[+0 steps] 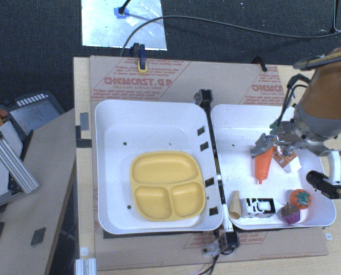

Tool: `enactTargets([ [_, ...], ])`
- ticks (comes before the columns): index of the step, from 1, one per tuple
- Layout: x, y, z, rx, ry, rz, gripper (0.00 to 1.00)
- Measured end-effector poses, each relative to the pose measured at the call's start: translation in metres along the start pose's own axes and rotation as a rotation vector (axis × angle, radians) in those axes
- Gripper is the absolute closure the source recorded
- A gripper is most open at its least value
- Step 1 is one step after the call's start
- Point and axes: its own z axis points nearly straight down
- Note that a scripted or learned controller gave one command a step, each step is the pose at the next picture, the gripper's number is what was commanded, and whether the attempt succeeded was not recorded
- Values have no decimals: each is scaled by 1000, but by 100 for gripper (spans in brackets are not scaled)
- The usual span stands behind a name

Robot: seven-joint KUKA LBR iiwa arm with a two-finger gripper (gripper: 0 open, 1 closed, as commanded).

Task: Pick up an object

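Note:
An orange toy carrot is in the right bin, thick end up and tip toward the front. My gripper is right at the carrot's thick end, and its grey parts overlap the top of the carrot. Whether the carrot rests on the bin floor or hangs from the gripper cannot be made out. A small orange and white packet lies just right of the carrot, under the wrist.
At the right bin's front lie a tan cone, a black and white block, a purple toy and an orange-red round toy. A yellow divided plate sits in the left bin.

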Motion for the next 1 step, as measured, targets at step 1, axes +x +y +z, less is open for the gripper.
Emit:
enactTargets([
  [1, 0, 3, -6, -13, -2, -2, 0],
])
